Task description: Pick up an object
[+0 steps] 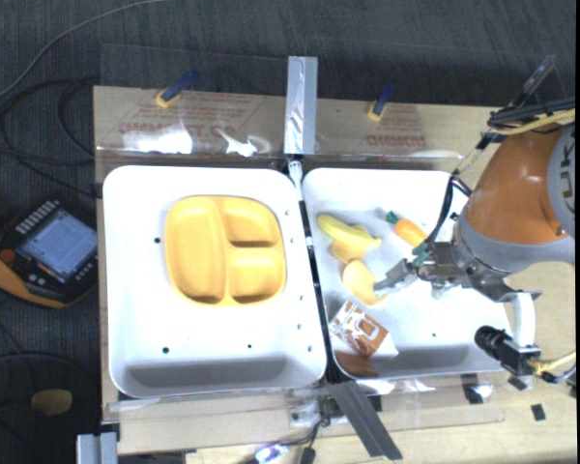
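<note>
In the right bin [435, 341] lie a yellow banana [346, 232], a small orange carrot with a green top [405, 227], a pale yellow rounded fruit [359, 278] and a brown and white packet [360, 329]. My gripper [394, 275] reaches in from the right and hangs low over the middle of this bin. Its tip is right beside the rounded fruit's right side, just below the carrot. Nothing shows held in it. The grey and orange arm [517, 206] covers the bin's right part.
The left bin [135, 356] holds a yellow divided plate [224, 247]. A raised divider [309, 259] separates the two bins. A handheld controller [41, 251] and cables lie on the floor to the left of the bench.
</note>
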{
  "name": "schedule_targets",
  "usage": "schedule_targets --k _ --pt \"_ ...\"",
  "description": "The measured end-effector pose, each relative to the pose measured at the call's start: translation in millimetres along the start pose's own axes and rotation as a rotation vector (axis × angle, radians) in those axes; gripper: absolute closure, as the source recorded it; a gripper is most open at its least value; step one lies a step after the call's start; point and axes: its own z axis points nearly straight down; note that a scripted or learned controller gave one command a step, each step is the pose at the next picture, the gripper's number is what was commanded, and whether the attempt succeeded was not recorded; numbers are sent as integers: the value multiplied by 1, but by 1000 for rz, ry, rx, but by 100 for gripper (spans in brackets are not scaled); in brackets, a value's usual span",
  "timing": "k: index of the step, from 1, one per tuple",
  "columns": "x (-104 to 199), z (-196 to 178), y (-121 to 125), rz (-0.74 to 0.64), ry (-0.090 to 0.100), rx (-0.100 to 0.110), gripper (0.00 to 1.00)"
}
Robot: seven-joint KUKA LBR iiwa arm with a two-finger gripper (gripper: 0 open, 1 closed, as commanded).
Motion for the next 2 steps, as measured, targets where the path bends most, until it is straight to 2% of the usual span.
schedule_targets --k 1,2 --pt "28 9 87 -188 1 -2 0" --pt "-2 102 115 -393 -4 -15 0"
